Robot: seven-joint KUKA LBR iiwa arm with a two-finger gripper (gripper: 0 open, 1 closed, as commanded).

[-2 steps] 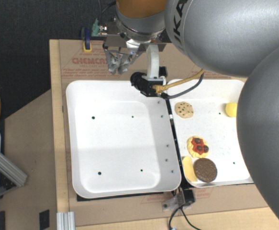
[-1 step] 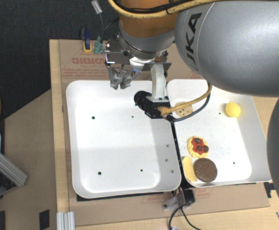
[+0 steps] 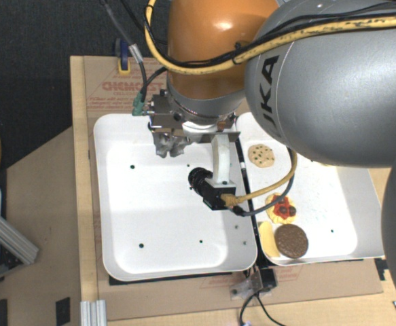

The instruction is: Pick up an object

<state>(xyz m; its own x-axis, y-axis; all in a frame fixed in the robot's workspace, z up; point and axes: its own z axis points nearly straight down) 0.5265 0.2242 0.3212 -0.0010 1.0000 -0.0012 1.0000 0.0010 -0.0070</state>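
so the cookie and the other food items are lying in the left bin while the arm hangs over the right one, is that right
No, the bins are swapped. The camera view shows the chocolate chip cookie, the brown round cookie and the red and yellow food item lying in the right bin, while the arm's gripper hangs over the left bin.

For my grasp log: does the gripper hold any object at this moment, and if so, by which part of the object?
It cannot be told. The gripper hangs over the left bin, and no object is visible at its tip. The cookie lies in the right bin.
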